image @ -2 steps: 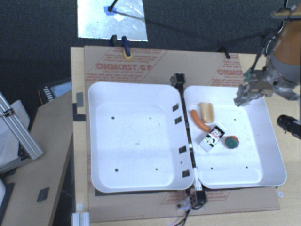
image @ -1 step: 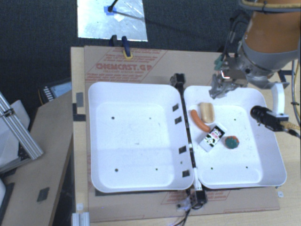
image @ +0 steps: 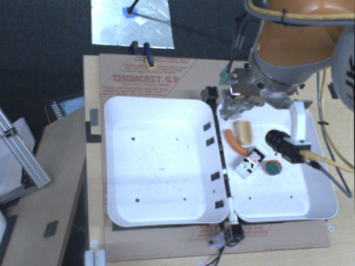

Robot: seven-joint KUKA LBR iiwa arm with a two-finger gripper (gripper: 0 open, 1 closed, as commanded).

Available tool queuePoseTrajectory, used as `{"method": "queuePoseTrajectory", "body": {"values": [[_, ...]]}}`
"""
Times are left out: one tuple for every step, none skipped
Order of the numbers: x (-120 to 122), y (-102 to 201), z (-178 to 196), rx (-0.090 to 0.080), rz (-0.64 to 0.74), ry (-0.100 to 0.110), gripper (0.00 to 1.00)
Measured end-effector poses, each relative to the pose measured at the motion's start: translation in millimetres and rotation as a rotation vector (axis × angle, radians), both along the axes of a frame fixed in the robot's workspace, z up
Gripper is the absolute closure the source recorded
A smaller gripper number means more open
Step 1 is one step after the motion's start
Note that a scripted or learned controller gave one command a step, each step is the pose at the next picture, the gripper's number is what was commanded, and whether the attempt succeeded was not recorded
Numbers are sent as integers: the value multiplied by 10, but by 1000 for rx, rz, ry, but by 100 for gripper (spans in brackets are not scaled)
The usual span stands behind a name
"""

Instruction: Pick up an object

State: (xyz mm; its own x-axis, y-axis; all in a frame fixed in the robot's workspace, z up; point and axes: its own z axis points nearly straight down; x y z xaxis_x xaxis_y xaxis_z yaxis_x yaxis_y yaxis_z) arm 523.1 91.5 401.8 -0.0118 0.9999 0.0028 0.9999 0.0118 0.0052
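Several small objects lie in the right bin [image: 310, 204]: a tan bread-like piece [image: 244, 132], an orange carrot-shaped piece [image: 236, 142] touching its left side, a white box with a black and red label [image: 250, 163], and a teal round thing [image: 273, 168]. My gripper [image: 231, 108] hangs over the bin's far left corner, just above and behind the tan piece. The view shows nothing held in it. The arm's orange band [image: 302, 26] fills the upper right.
The left bin [image: 116, 121] sits beside the right one, with a black-clipped divider [image: 219, 159] between them. A black cylinder with a yellow cable [image: 282, 144] on a white bracket hangs by the teal thing. A foil sheet [image: 133, 15] lies behind the bench.
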Motion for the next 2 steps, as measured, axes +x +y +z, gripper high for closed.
{"method": "queuePoseTrajectory", "body": {"values": [[614,270,-281,-2,-5,2,100],[140,-955,-318,-7,-23,4,100]]}}
